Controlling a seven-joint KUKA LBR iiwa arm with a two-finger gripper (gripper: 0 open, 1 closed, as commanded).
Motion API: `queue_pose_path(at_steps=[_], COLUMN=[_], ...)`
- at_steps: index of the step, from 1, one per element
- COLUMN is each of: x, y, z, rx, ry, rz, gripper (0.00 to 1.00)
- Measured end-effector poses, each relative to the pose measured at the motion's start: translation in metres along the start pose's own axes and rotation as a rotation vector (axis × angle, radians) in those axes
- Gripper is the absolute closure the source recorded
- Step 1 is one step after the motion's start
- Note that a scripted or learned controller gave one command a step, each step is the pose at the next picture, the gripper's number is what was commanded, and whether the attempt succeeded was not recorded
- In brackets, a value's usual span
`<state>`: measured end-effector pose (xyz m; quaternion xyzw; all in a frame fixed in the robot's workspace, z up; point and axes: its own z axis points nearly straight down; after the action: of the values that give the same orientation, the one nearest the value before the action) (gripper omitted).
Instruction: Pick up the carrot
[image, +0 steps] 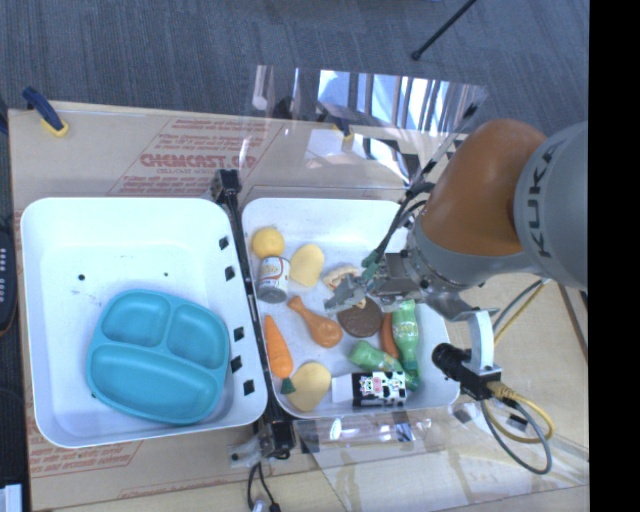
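- Carrot (277, 345) lies flat in the right bin (330, 212), by its left wall, tip toward the lemon (310, 383) at the front.
- Hand (350, 289) is low over the bin's middle, near the brown disc (360, 320); I can't tell its state, too small and cluttered.
- Well apart from the carrot; drumstick (316, 322) lies between them.
- Arm (495, 205) hides the bin's right side.
- Green bottle (404, 330) partly covered by the wrist.
- Left bin (60, 225) holds the blue tray (157, 356).
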<state>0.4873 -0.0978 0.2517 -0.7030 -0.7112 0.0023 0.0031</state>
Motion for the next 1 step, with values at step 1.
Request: queue_pose_path(at_steps=[1], x=[-0.0018], y=[0.0043], z=[0.1346], rx=[-0.008], ry=[-0.007], rz=[-0.155], gripper=[0.00])
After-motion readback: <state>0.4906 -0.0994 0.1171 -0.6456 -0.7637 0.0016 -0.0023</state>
